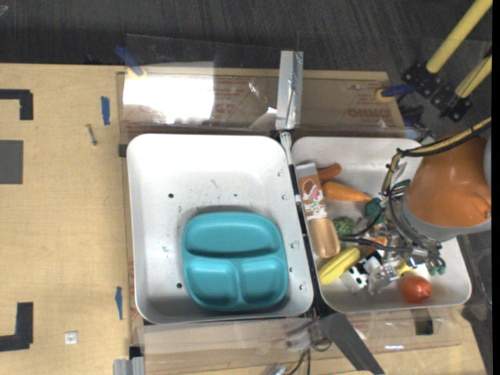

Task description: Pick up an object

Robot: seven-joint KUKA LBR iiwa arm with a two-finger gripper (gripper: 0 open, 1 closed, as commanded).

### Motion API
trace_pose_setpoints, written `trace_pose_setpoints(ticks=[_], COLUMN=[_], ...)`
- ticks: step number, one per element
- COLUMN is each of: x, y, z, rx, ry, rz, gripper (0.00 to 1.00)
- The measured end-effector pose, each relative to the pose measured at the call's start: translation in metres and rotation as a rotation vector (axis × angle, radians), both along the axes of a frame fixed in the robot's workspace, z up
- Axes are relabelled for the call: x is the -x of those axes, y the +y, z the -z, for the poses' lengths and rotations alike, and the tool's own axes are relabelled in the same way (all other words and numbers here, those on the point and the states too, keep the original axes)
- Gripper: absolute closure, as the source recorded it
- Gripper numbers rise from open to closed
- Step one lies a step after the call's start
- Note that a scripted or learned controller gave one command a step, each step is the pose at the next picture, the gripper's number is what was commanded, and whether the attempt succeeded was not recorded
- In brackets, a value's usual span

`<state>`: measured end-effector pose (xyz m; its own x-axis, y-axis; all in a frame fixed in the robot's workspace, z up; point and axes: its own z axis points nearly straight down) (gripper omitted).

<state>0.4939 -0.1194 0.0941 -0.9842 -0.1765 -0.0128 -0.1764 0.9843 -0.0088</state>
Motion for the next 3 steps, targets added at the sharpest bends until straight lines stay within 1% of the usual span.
trace_pose_setpoints(ticks=[1, 2, 3], x=[-0.004, -0.043, -0.079], y=[0.016, 0.015, 0.019], z=[0.0, 0.001, 0.0], rx=[0.001, -0.005, -0.006], ry=[-0.003, 0.004, 0.001], rz=[0.102, 0.082, 0.194], gripper=[0.0, 0.0, 0.0])
